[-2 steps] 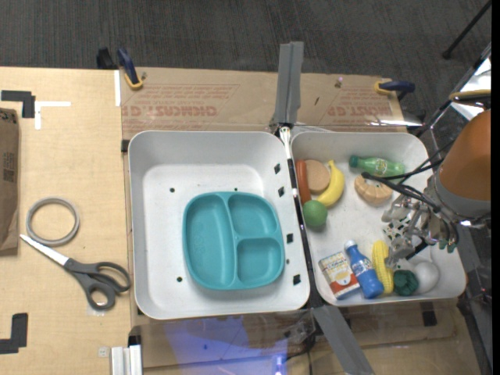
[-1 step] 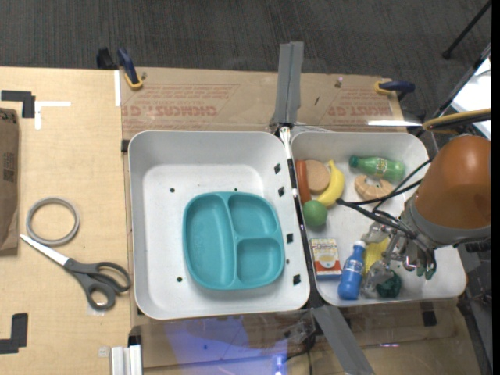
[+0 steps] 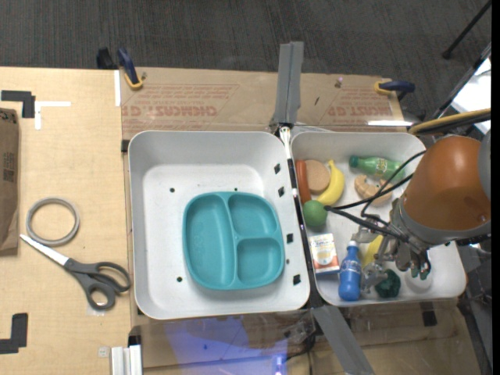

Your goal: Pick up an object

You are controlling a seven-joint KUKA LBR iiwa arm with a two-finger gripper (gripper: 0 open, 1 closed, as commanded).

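My right bin point(image 3: 449, 283) is crowded: blue bottle point(image 3: 350, 273), small carton point(image 3: 323, 251), green ball point(image 3: 314, 213), banana point(image 3: 334, 183) and green bottle point(image 3: 376, 164) hem me in. The left bin point(image 3: 156, 209) offers room around its teal tray point(image 3: 233, 240).

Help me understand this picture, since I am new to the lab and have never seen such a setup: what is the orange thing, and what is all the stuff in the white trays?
The picture comes from one camera fixed above a bench, looking down at a slant. The big grey machine with the orange band is a robot arm reaching in from the right; its job is to pick up an object. Its gripper hangs low over the right shallow white bin; whether it grasps anything is unclear. That bin holds toy groceries: a yellow banana, a green round fruit, a blue bottle, a green bottle and a small white carton. The left white bin holds a teal plastic divided plate. Grey-handled scissors and a roll of tape lie on the bench.
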